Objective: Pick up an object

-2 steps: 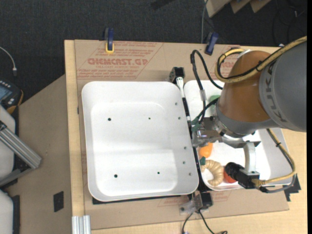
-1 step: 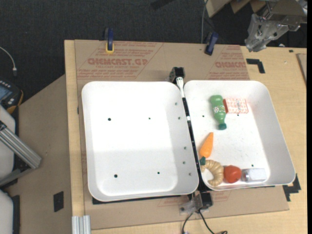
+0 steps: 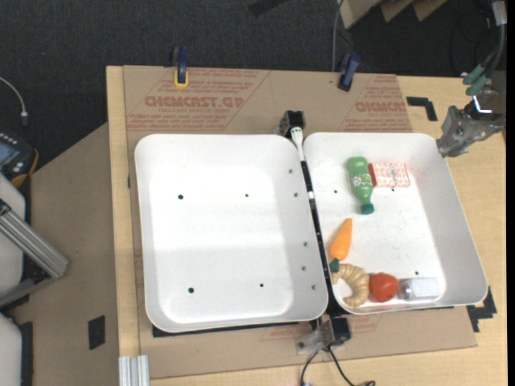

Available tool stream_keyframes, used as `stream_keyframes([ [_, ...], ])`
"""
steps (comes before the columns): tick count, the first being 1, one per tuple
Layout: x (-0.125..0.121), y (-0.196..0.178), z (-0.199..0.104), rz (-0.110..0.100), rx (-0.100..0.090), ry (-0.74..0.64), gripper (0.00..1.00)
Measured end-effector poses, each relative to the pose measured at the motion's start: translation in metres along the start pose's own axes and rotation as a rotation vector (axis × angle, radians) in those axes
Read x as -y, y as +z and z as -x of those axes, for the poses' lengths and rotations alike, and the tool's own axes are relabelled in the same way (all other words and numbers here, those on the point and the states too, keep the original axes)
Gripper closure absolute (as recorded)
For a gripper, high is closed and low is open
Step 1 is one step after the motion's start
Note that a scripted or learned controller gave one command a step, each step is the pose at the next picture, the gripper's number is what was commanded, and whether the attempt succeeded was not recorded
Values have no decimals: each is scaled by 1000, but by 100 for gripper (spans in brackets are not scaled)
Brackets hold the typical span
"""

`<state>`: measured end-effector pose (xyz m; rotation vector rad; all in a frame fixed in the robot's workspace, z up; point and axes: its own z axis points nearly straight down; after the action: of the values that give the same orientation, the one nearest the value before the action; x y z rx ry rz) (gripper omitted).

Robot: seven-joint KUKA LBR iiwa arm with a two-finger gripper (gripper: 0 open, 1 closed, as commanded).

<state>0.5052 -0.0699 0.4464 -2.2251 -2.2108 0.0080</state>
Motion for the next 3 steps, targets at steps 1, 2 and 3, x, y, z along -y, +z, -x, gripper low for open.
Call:
stream_keyframes([
  [1,17,185,-7,-9,-2,-5,100],
  [2,25,232,48,1,-1,-2,100],
  [3,24,232,-17,4,-3,-11,100],
])
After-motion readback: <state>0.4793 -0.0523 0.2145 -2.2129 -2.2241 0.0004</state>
